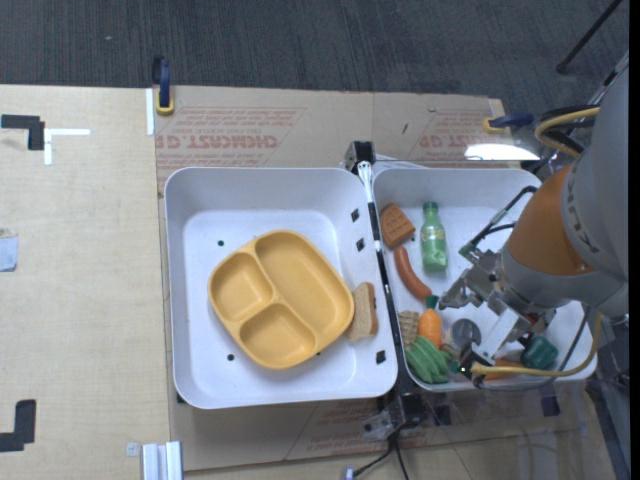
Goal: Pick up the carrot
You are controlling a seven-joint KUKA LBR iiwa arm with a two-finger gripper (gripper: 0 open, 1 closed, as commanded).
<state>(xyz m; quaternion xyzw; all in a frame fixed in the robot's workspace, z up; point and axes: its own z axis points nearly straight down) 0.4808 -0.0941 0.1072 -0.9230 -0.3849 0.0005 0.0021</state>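
The carrot (429,326) is a short orange piece with a bushy green top (431,361). It lies near the front left corner of the right bin (470,179). My gripper (463,313) hangs low over the front of that bin, just right of the carrot and very close to it. Nothing shows in the gripper's grasp. The grey arm with its orange band (548,230) reaches in from the right and hides the bin's right part.
The right bin also holds a brown bread piece (396,225), a green bottle (433,236), a sausage (411,272), a waffle-like piece (408,323) and a green item (540,351). The left bin (190,268) holds a yellow divided plate (281,298) and a bread slice (364,311).
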